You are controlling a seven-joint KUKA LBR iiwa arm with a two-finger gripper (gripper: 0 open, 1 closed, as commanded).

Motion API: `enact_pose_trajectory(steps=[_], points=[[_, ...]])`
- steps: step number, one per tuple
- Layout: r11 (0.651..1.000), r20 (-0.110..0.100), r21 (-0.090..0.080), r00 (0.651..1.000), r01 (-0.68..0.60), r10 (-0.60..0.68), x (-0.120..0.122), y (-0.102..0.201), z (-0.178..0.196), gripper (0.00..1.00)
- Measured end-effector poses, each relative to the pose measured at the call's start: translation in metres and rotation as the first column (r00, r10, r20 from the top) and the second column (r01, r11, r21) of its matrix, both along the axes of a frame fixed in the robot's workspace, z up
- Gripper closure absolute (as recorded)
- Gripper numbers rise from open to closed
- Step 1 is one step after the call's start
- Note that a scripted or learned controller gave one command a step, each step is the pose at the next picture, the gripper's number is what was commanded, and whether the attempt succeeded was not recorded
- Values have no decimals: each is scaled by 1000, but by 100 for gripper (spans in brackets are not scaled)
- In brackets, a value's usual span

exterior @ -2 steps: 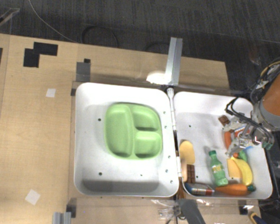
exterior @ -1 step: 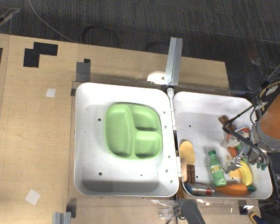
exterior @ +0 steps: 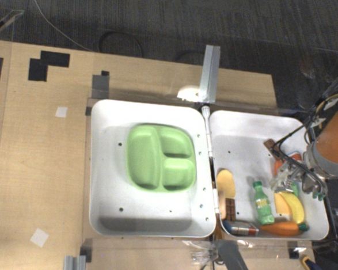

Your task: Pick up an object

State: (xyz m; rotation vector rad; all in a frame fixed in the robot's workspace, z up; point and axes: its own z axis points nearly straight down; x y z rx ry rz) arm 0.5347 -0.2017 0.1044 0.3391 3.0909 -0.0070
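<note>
The gripper (exterior: 286, 179) is hovering low in the right bin (exterior: 244, 128), just above the banana (exterior: 291, 206) at its near right (fingers too blurred to call). This looks like the approach step; next it needs to be dropping squarely onto the banana, clear of the green bottle (exterior: 262, 203) and carrot (exterior: 278, 228).

Green tray (exterior: 159, 158): matt plastic. Bins (exterior: 105, 173): smooth white plastic, slight sheen. Bench (exterior: 34, 168): pale wood, matt.

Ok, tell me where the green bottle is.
The green bottle lies in the right bin, toward its front, between the tan spoon-shaped piece on its left and the banana on its right.
</note>
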Motion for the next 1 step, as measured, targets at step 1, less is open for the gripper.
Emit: enact_pose_trajectory(steps=[1], points=[[1000, -1, 0, 1000, 0, 0, 0, 0, 0, 0]])
